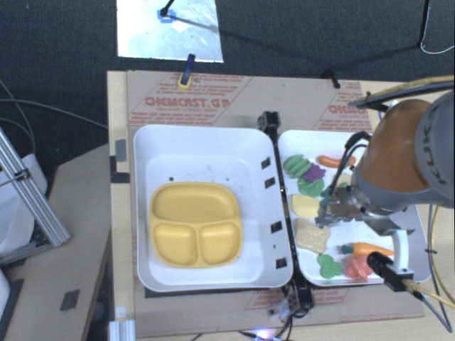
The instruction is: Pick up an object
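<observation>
The right white bin holds several toy foods: a green leafy piece, a purple piece, an orange carrot-like piece, a pale yellow piece, a beige slice, a green piece, a pink-red piece and an orange piece. My gripper hangs low over the middle of this bin, right beside the pale yellow piece. The grey and orange arm covers the bin's right half.
The left white bin holds a yellow three-compartment tray. A black divider clip line runs between the bins. Cardboard lies under both bins. A metal frame stands at the far left.
</observation>
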{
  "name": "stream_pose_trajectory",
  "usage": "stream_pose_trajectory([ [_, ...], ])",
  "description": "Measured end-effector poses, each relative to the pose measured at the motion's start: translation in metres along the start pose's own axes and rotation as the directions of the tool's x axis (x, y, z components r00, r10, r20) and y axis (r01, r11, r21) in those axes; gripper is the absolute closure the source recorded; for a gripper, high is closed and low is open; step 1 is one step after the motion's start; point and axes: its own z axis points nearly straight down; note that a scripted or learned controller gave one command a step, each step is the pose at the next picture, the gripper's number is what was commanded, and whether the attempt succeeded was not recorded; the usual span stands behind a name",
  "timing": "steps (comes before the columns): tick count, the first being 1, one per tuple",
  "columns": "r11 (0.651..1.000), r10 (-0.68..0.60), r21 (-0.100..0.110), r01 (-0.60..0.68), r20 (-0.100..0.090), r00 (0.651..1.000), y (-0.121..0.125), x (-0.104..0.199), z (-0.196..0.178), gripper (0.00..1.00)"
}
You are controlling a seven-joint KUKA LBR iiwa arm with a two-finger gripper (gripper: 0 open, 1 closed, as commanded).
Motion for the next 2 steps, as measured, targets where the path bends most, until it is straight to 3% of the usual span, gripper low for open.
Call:
stream_pose_trajectory([
  [1, 1.000, -0.006, -0.007, 0.006, 0.000, 1.000, 0.001, 0.056, -0.095, 1.00],
  [2, 1.000, -0.005, 0.002, 0.005, -0.002, 1.000, 0.000, 0.094, 0.003, 1.00],
])
